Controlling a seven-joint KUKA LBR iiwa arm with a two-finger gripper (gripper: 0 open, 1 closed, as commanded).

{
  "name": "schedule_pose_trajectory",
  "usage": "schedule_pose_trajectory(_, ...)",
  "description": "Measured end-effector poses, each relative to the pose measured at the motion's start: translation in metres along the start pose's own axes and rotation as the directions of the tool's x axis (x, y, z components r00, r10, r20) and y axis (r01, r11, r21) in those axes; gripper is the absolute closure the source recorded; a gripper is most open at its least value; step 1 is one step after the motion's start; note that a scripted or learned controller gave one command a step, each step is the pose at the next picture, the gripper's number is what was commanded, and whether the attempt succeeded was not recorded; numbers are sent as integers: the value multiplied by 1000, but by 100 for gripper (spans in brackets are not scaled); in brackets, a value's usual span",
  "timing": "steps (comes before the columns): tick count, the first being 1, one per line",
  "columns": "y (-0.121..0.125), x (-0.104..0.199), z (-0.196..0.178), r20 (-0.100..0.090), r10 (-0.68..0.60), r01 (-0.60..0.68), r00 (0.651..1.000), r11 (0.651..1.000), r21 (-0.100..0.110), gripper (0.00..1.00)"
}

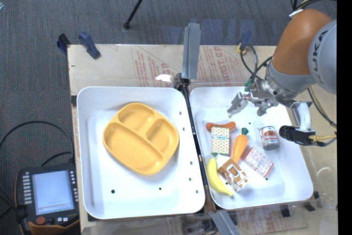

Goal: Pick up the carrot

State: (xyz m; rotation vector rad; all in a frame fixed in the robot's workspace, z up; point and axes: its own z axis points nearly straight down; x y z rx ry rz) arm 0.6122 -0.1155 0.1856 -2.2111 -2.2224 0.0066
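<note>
- The carrot (239, 147) is lying in the right bin (297, 187), roughly in the middle of the pile, with its green top pointing up and away and its orange tip angling down toward the snack stuff.
- It's sitting just beside a small checkered box (220, 140) on its left, and a sausage (220, 126) is peeking out from behind the top of that box.
- Below the carrot an orange-and-white packet (233, 174) is resting against a banana (216, 178), which is curving along the bin's left wall.
- To the carrot's right a red-patterned packet (257, 162) is lying tilted, and a little can (269, 137) is standing a bit further right.
- The claw (251, 103) is hanging over the far part of the right bin — up and to the right of the carrot, clearly apart from it and not touching anything in the pile.
- Its fingers are looking spread apart with nothing between them, so it isn't holding a thing.
- The arm (302, 49), with the big orange band, is reaching in from the right side.
- Over in the left bin (91, 118) a yellow divided plate (141, 137) is sitting near the middle, on its own.
- Both bins are resting on the desk (121, 63), and a teach pendant (47, 195) is lying on the floor at the lower left.
</note>
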Motion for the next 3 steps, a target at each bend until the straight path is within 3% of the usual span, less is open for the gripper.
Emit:
schedule_pose_trajectory(1,-41,-37,101,-1,-42,42,999,999,-2,0)
schedule_pose_trajectory(2,-42,-36,96,-3,-39,39,999,999,4,100)
schedule_pose_trajectory(3,-45,13,48,0,157,-157,988,988,-1,100)
